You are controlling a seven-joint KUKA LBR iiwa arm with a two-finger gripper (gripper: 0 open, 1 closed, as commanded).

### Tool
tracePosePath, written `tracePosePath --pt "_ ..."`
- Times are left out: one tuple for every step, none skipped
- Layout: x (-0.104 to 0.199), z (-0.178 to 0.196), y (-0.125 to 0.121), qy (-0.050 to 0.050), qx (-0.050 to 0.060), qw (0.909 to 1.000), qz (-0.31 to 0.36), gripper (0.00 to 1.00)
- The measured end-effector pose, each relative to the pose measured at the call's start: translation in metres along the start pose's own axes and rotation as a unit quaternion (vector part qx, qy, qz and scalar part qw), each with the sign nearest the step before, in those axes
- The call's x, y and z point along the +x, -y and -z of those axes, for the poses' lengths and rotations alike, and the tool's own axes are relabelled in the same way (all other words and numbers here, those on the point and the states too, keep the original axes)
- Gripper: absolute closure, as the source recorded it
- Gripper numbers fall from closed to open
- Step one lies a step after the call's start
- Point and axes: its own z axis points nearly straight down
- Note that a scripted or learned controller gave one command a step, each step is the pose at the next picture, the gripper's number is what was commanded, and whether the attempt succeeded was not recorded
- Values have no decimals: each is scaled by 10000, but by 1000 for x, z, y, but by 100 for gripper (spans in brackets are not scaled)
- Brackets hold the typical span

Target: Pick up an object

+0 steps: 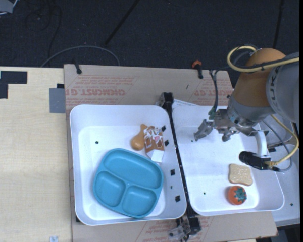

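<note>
Tool (212,131), fingers spread and holding nothing, is hovering over bare bin (212,185) floor; closing here risks missing toast (240,174) and tomato (237,195).

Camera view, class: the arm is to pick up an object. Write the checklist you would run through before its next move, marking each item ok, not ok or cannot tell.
1. Tool above the right bin: ok.
2. Tool free of any object: ok, nothing between its fingers.
3. Fingers open wide enough: ok, spread apart.
4. Targets in the right bin: ok, toast slice and tomato lie near its right corner, apart from the tool.
5. Tool lined up over a target: not ok, it hangs over bare floor.
6. Height above the floor: cannot tell.
</note>
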Motion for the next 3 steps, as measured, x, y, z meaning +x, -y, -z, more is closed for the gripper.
tracePosePath --pt "-2 13 0 4 -9 10000 -15 100" --pt "-10 66 -8 10 -42 10000 -9 100" --pt "-11 104 -8 7 -33 10000 13 100"
